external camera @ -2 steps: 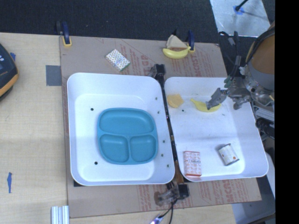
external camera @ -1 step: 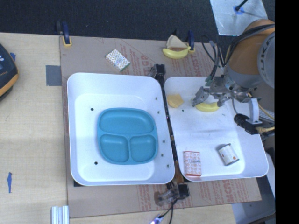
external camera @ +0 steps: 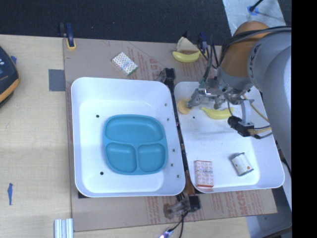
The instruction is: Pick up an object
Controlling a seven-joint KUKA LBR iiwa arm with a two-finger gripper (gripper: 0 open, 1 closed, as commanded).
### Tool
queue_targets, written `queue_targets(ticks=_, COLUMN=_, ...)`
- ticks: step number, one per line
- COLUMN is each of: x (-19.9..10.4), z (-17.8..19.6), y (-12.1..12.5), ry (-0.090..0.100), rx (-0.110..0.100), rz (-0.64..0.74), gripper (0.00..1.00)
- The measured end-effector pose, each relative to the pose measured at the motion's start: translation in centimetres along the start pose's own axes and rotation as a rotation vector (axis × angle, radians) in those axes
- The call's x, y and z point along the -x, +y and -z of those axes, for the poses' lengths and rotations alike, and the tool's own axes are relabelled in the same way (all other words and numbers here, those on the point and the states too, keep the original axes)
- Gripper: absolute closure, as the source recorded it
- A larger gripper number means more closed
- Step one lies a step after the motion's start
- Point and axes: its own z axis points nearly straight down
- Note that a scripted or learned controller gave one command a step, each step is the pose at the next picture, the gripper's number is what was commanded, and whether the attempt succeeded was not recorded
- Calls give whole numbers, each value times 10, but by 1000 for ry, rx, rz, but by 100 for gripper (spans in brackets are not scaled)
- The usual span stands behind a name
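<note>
My bench is carrying a brown cardboard sheet, and 2 white bins, the left bin and the right bin, are lying side by side on it. A patterned packet and a banana piece are resting on the cardboard behind them.

We saw two smooth white plastic bins with a soft sheen, a matt blue plastic divided tray, brown printed cardboard beneath, a pale wood-grain bench top, and a glossy grey metal arm.
</note>
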Motion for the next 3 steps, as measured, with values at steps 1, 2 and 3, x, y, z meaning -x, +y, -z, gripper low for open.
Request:
queue_targets(ticks=1, x=-4, z=1, y=-8, ry=-3, rx=7, rz=-2, gripper=0)
queue_targets(ticks=2, x=4, z=0, y=-3, ry=2, rx=6, rz=-2, gripper=0)
queue_targets(ticks=3, x=2, z=0, y=0, ry=0, rx=6, rz=-1, gripper=0)
